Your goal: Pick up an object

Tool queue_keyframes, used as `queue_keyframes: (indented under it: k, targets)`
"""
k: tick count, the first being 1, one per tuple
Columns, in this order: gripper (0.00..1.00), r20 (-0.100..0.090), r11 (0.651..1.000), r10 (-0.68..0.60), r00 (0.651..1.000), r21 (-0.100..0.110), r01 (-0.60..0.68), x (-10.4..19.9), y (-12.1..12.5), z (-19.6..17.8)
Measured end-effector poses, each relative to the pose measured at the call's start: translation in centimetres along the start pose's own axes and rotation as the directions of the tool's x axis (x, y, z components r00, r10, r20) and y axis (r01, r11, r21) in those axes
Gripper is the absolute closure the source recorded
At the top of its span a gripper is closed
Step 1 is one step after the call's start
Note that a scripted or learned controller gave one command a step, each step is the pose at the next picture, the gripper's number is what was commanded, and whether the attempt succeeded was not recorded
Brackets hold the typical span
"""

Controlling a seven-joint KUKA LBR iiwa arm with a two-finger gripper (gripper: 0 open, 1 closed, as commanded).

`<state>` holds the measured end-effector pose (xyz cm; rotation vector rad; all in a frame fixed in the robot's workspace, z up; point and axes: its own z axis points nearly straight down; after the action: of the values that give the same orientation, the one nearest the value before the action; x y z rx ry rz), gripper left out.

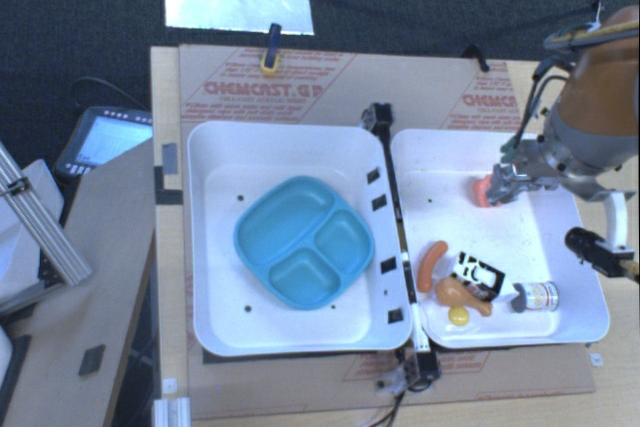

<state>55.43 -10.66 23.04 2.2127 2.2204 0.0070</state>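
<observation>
Camera view: left bin carries a blue divided plate. Right bin keeps the loose pieces, so the gripper hangs beside a pink object; finger state unclear.

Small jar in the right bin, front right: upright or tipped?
Tipped. The small jar lies on its side on the right bin floor, label sideways.

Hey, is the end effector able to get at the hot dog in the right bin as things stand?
Probably yes. The hot dog lies exposed near the divider of the right bin, nothing on top. The end effector sits farther back by a pink object, with bare floor between.
</observation>
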Motion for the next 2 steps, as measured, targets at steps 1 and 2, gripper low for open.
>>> queue_keyframes:
  k: [1,2]
  targets:
    - [1.0,0.0,1.0,-0.001,1.0,0.0,0.001,0.0,0.2,-5.4]
    - [1.0,-0.003,1.0,-0.006,1.0,0.005,0.006,4.6,2.6,-4.8]
